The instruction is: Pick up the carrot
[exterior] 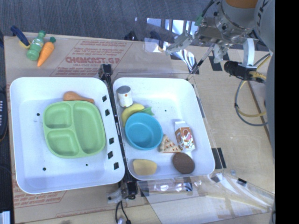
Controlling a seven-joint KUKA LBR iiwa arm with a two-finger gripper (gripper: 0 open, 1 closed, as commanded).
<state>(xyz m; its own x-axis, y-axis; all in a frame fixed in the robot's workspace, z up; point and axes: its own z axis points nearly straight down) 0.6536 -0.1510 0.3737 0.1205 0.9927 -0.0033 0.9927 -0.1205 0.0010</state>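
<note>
Although the task names the carrot (46, 53), I see it lying outside both bins, on the surface (140, 55) at the far left corner, tilted with its green top pointing up and to the right. Just beside it, touching or nearly so, lies a green bottle (35, 47), and left of that a dark blue object with a yellow part (19, 36) that I cannot identify.

Below them sits the left bin (23, 171), which holds a green divided plate (74, 129) and, at the plate's far edge, an orange-brown piece (77, 97) partly hidden behind the rim.

Next to it, the right bin (194, 101) holds a small silver can (124, 96) near its far left corner, a banana (132, 111) with something green (147, 110) beside it, and a blue bowl (143, 130) touching the banana. Right of the bowl lie a waffle-like wedge (168, 145) and a small carton (185, 138); along the near wall rest a yellow potato-like lump (144, 166) and a brown rounded one (183, 163).

My claw (187, 43) hangs beyond the right bin's far edge, well apart from the carrot, gripping nothing that I can see; I cannot tell how it is set, as it blurs into the shiny clutter behind.
</note>
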